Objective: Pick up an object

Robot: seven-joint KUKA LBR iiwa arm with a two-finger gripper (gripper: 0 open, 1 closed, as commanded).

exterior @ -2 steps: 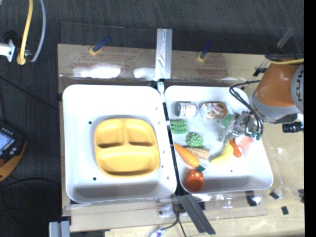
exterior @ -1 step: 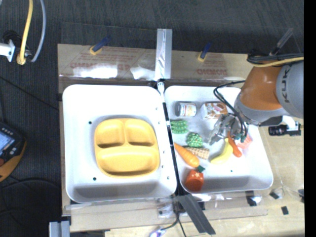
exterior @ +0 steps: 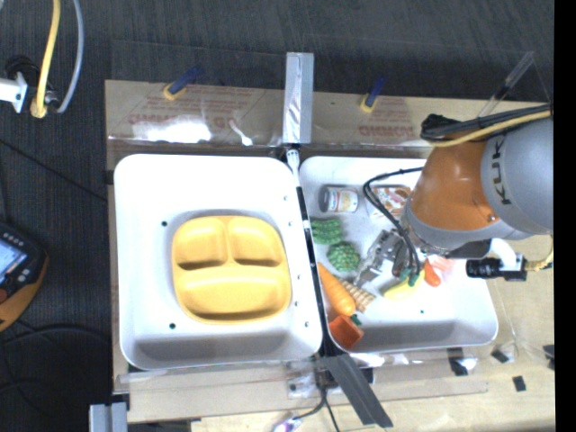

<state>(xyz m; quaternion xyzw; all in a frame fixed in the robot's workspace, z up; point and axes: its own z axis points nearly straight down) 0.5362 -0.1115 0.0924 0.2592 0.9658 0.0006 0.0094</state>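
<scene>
Nothing lifted yet, I judge. Gripper point(exterior: 382, 261) is low in the right bin point(exterior: 468, 318) among carrot point(exterior: 335, 292), broccoli point(exterior: 343, 256) and can point(exterior: 340, 200); I can't tell its state. Grasp and lift remain.

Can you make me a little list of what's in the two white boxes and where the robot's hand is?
left bin: yellow tray with three sections
right bin: carrot, green veggies, small can, other small toys
arm: orange band, reaching in from the right
gripper: low over the right bin, beside the green veggies
holding something: cannot tell
</scene>
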